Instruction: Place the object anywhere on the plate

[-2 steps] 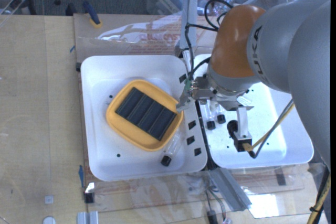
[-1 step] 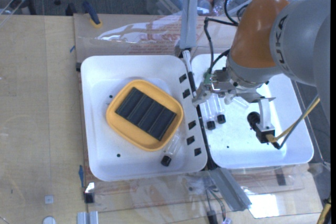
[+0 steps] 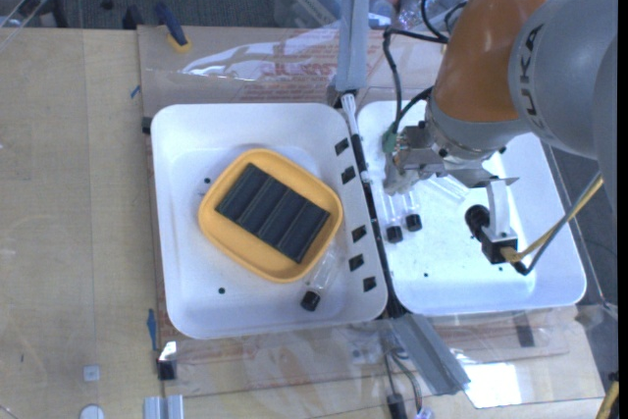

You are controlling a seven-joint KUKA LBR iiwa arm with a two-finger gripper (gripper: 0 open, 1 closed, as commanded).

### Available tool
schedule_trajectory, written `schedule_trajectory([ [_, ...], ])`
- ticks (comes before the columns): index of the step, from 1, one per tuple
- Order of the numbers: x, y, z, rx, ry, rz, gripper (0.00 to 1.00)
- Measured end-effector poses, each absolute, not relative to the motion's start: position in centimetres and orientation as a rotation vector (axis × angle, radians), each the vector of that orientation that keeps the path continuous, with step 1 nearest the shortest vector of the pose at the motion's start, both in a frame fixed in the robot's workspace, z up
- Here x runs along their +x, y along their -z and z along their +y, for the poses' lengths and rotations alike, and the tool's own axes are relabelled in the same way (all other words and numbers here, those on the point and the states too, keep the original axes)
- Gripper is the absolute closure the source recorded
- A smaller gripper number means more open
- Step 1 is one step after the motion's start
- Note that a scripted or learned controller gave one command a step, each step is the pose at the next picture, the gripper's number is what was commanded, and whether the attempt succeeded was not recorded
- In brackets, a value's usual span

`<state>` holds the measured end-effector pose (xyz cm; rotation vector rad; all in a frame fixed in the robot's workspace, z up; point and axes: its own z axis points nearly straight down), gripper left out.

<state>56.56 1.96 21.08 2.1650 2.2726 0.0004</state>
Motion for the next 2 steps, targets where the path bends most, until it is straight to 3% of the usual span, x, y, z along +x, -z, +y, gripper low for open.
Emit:
schedule_trajectory([
  [1,59.5,-20.1,6.3,2.138,0.000,2.300,1.00],
  [2,60.3,-18.4,8.9,1.979,0.002,2.442,1.00],
])
